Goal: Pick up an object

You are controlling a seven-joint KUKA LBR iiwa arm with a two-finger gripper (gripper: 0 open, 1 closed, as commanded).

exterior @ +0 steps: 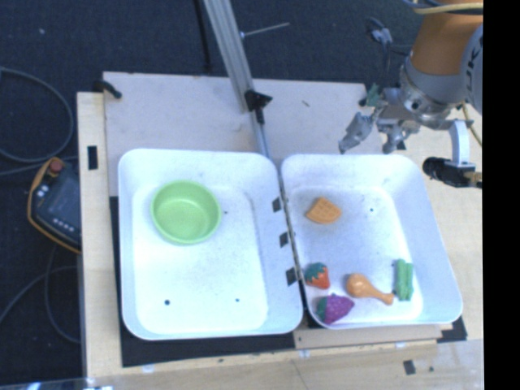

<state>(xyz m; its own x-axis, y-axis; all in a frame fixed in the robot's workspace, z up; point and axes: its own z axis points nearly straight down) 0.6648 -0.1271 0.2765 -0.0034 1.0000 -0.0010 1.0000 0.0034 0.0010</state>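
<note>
1. The grey arm with its glossy orange band reaches in at the upper right, and its two-finger metal gripper hangs above the far edge of the right shallow white plastic bin.
2. Its two grey fingers stand spread apart with nothing between them.
3. In the right bin lie five small toy foods: a ridged orange wedge-shaped piece near the far left, a red strawberry-like piece against the left wall, a bumpy purple grape cluster at the near edge, a smooth tan drumstick shape beside it, and a green stick-like piece, possibly a vegetable, at the right.
4. The left shallow white bin holds a round, smooth lime-green plastic bowl, upright, toward its far left.
5. Both bins are speckled with fine dark dots.
</note>
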